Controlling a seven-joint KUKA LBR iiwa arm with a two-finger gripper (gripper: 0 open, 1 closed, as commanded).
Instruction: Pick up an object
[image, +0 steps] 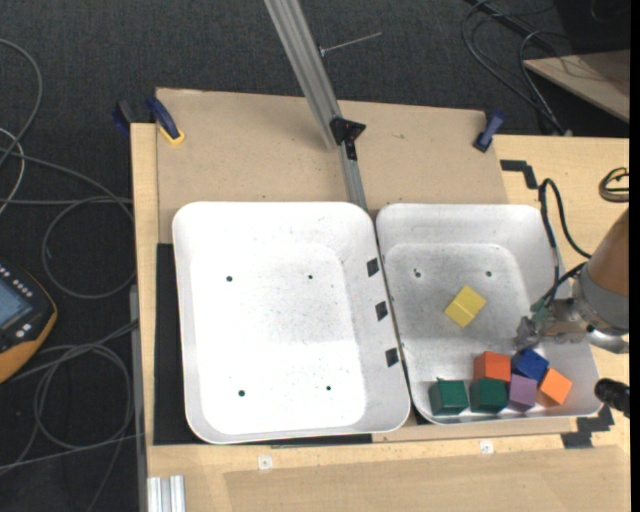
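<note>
Several small blocks lie in the right bin (400, 240). A yellow block (465, 306) sits alone near the bin's middle. Along the front edge cluster a red-orange block (491, 365), a blue block (530, 362), an orange block (556, 386), a purple block (522, 391) and two green blocks (450, 396) (488, 396). My gripper (541, 328) reaches in from the right edge and hangs just behind and above the blue block, to the right of the yellow one. Nothing shows in its grasp.
The left bin (200, 230) lies beside the right one, with black clips (381, 310) along the shared rim. A slanted metal bar (320, 80) crosses the back of the bench. Black cables (555, 225) trail near the right bin's far corner.
</note>
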